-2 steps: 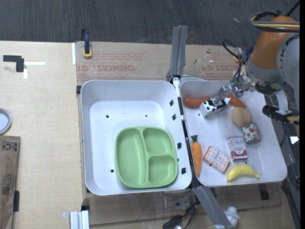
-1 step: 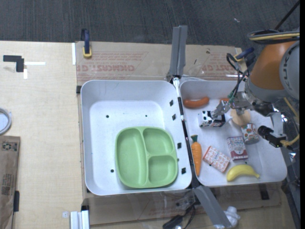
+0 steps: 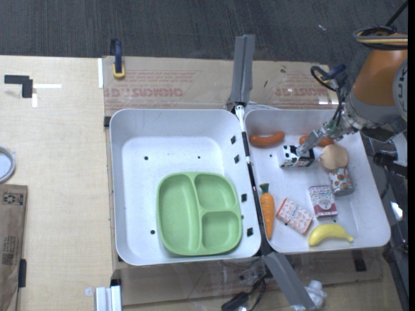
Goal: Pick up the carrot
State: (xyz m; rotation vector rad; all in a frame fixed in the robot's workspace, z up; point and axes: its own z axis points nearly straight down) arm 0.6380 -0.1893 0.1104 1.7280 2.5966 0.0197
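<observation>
The orange tapered carrot with green top [image 3: 266,209] is seen lying lengthwise against the left wall of the right shallow white bin [image 3: 379,229], untouched. The tool [image 3: 310,144] is poised well apart, near the black-and-white cow toy [image 3: 295,157]; nothing is seen held.

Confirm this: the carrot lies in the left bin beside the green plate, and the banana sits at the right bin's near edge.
One thing is wrong. The camera view shows the carrot in the right bin, against its left wall, not in the left bin with the green plate. The banana does sit at the right bin's near edge.
</observation>
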